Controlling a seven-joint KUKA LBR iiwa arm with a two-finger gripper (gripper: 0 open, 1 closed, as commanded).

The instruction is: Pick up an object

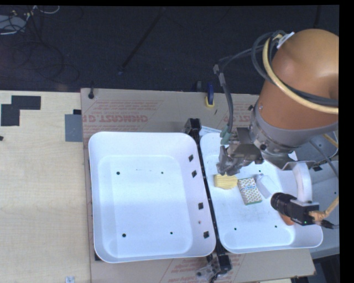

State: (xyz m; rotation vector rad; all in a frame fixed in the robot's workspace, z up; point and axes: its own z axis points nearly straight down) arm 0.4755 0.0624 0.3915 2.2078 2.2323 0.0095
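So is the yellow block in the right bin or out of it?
In: the yellow block lies on the right bin's floor, just under the gripper.

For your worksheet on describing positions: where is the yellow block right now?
The yellow block lies in the right bin, near its left wall, just below the gripper and left of the patterned packet.

A robotics lab: a grey-and-orange robot arm trailing cables reaches over two white bins set side by side on a cardboard sheet atop a pale wooden bench. Behind the bench, loose wires lie on dark flooring.
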